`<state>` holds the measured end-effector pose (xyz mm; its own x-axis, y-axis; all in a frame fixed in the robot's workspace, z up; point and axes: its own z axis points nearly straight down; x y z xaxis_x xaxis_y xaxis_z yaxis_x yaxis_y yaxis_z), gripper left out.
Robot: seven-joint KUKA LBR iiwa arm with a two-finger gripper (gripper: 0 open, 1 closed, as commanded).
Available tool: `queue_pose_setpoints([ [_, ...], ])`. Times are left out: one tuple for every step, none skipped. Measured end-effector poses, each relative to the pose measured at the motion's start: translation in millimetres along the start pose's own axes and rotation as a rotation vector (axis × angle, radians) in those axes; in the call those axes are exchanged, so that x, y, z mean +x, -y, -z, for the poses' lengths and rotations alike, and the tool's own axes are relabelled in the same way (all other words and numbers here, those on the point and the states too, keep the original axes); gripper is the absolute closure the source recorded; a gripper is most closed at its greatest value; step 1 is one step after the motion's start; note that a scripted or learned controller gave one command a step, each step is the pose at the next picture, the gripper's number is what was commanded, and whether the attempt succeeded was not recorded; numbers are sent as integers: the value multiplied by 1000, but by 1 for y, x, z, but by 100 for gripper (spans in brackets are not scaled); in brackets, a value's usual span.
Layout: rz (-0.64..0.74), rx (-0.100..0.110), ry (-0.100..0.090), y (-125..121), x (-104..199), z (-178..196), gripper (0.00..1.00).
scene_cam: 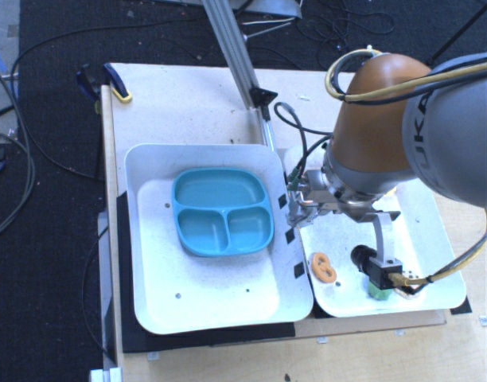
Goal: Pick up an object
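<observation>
gripper (305, 205) above right bin (425, 237) | grip state: cannot tell | orange pretzel (323, 267) lies unlifted | pick not done

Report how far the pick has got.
Done: the arm is at the right bin, over its left edge. In hand: nothing visibly lifted. Left: the orange pretzel lies on that bin's floor, the blue tray flat in the left bin; grasp and lift remain.
</observation>
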<state>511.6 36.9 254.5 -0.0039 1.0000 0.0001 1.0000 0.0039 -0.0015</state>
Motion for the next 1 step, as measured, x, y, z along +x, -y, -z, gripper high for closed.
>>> queue_pose_setpoints([
  [0,0,0,14,44,-13,100],
])
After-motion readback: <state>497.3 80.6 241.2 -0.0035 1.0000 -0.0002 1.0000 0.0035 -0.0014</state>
